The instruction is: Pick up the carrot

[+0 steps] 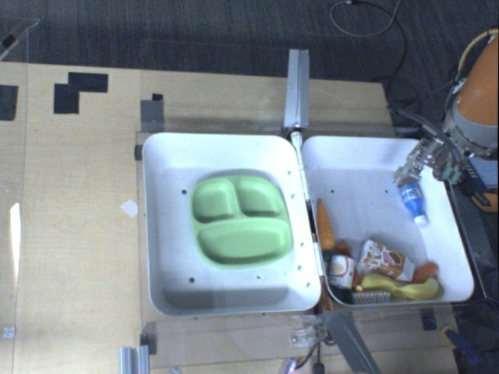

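No lettering can be read: the small red-and-white printed carton (385, 260) and the blue-labelled plastic bottle (412, 202) seem to carry print, but it is too blurred to make out.

Hidden and cut off

My arm (477, 92) runs off the right edge; I can't make out the jaws' stance, and the small can (340, 269) label is too blurred to read.

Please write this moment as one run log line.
gripper: above right bin, far-right corner | carrot: along right bin's left wall, not grasped | left bin: green tray
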Available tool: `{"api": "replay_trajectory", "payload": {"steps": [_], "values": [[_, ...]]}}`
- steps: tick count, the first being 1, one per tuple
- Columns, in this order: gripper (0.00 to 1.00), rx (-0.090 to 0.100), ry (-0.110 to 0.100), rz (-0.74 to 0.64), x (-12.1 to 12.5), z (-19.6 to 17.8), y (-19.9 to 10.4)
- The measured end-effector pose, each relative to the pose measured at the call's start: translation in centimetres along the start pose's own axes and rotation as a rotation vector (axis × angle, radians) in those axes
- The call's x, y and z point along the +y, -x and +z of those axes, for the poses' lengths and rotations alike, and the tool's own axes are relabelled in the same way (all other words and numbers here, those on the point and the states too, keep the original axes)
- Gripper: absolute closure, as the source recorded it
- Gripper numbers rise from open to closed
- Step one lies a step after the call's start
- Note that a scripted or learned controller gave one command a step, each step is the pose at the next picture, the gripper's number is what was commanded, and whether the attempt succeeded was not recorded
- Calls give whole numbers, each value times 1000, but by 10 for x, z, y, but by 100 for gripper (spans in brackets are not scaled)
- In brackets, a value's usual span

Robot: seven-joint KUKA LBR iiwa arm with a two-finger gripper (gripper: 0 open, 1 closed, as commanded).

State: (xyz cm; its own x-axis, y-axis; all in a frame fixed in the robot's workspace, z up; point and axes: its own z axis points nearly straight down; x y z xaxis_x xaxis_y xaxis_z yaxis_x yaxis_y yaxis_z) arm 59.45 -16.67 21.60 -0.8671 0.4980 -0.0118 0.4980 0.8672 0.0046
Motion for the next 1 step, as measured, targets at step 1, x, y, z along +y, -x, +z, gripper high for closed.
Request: {"api": "replay_trajectory", "payload": {"steps": [1], "values": [[100, -2, -2, -96, -67, -115, -38]]}}
